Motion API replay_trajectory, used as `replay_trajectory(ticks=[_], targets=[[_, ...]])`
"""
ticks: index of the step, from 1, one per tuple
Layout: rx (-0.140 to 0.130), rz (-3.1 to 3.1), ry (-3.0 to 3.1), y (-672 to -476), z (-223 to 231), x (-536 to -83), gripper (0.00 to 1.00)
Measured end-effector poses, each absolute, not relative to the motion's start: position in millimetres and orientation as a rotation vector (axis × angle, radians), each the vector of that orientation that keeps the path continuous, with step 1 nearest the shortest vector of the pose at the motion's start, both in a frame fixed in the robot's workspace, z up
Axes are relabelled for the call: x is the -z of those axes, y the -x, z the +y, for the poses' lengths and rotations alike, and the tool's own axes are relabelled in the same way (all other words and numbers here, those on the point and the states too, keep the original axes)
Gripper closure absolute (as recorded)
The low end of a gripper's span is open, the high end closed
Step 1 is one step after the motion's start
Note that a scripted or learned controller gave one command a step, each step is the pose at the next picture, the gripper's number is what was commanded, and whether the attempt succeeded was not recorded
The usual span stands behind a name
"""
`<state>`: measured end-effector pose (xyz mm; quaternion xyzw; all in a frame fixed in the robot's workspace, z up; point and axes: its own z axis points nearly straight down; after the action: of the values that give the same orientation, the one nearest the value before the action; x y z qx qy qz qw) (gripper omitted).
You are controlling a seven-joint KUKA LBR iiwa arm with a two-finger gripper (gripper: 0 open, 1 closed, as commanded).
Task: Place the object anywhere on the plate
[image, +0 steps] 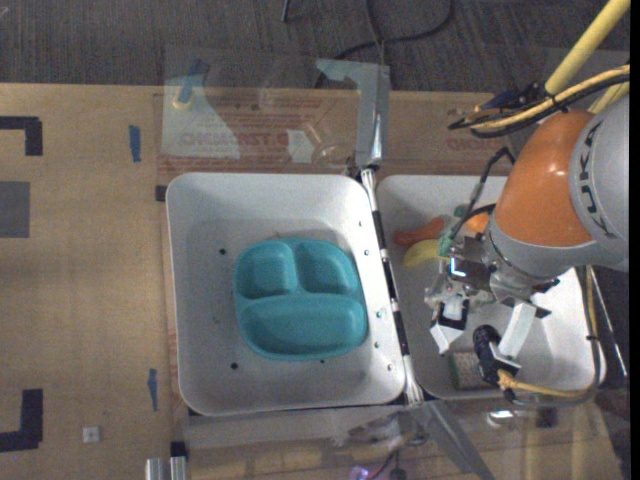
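- I see the teal plate [298, 300] lying flat near the middle of the left bin [190, 218], with three compartments: two small ones on the far side, one long one on the near side. Nothing sits on it.
- The arm [560, 203] comes in from the right and hangs over the right bin [400, 200], its orange band and grey body covering much of that bin's floor (so I can't say what lies beneath it).
- The gripper [468, 313] points down into the right bin, in its near-left part. From my seat it reads as a cluster of white and black parts; whether it is open, closed or clamped on anything, I cannot tell.
- Just left of the wrist, an orange object [418, 233] and a yellow object [422, 253] peek out against the bin floor, touching or nearly so. Both are partly cut off by the arm, and I can't make out their full shapes.
- Near the bin's front edge, below the gripper, lies a small speckled greenish-brown block [465, 370], too blurred to name.
- Which of these is the object to be moved, I cannot tell; all of them are in the right bin, well apart from the plate.
- A yellow cable [540, 392] curls along the right bin's near rim.
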<state>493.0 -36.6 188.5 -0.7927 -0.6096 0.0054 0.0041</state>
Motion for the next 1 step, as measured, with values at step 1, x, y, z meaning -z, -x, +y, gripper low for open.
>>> replay_trajectory(ticks=[1], targets=[[-0.014, -2.011, 2.435, -518.7, 22.5, -184.5, 1.0]])
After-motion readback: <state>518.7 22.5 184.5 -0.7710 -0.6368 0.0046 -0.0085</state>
